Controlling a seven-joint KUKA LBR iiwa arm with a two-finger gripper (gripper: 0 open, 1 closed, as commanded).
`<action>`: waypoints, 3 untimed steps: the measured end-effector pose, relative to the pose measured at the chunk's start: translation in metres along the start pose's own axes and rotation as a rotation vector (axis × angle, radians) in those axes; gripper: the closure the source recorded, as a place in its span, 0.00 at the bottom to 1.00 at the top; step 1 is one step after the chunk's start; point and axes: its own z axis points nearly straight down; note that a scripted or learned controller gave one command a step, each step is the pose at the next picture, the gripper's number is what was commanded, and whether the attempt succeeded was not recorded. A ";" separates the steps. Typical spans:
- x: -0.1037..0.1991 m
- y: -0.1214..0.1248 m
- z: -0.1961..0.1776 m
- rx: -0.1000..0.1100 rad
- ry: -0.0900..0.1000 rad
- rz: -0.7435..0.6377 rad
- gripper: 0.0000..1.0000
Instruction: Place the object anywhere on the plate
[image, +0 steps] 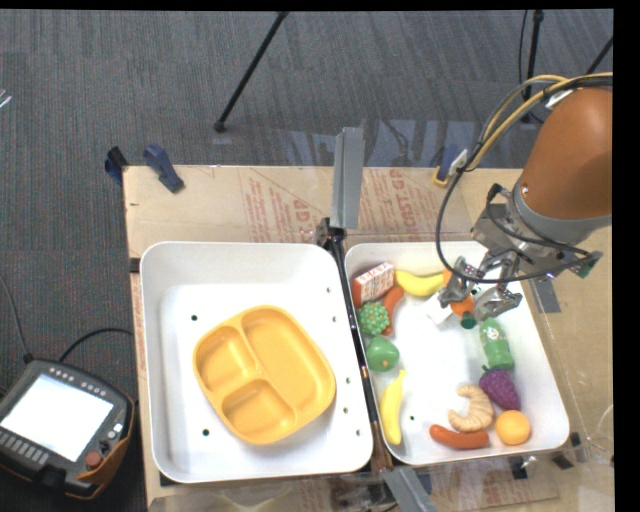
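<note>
While the pincer (478, 293) hangs at right of centre, apparently pinching a small orange piece (466, 306), the plate (263, 373) lies far to its lower left.

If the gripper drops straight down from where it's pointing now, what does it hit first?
Most likely the small orange piece right under the gripper, with a white item beside it on the right bin's floor. Height above them is unclear from this slanted view.
</note>
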 end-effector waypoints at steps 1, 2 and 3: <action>-0.028 0.067 -0.021 0.003 -0.001 -0.062 1.00; -0.059 0.117 0.021 -0.003 0.003 -0.135 1.00; -0.075 0.172 0.043 -0.003 0.003 -0.322 1.00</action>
